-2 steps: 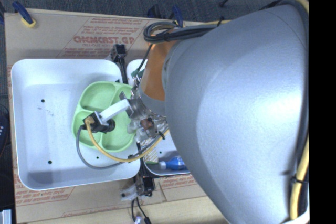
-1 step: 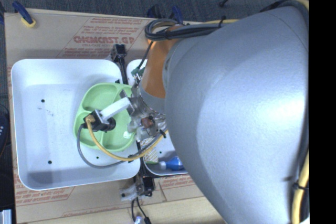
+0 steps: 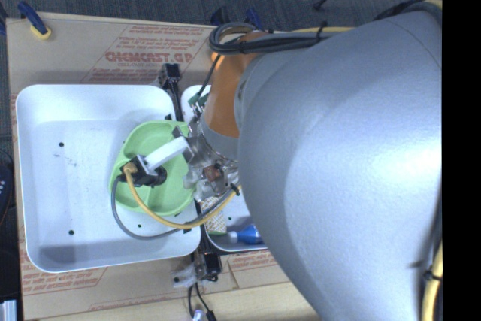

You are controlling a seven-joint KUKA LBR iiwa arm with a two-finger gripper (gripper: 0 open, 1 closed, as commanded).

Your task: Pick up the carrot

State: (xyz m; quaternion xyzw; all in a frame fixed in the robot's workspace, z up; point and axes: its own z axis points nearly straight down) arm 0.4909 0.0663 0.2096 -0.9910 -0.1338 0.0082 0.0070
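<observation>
My gripper [image 3: 209, 175] hangs low over the wall between the two bins, at the right edge of a green bowl [image 3: 154, 140]. The bowl lies in the right half of the left white bin [image 3: 75, 98]. The wrist and the big grey arm body cover the gripper from above, so its state cannot be read. The arm also hides nearly all of the right bin [image 3: 225, 243].
A blue and white object [image 3: 245, 235] lies at the near edge of the right bin, just under the arm. The left half of the left bin is bare white floor. Cardboard covers the bench around the bins.
</observation>
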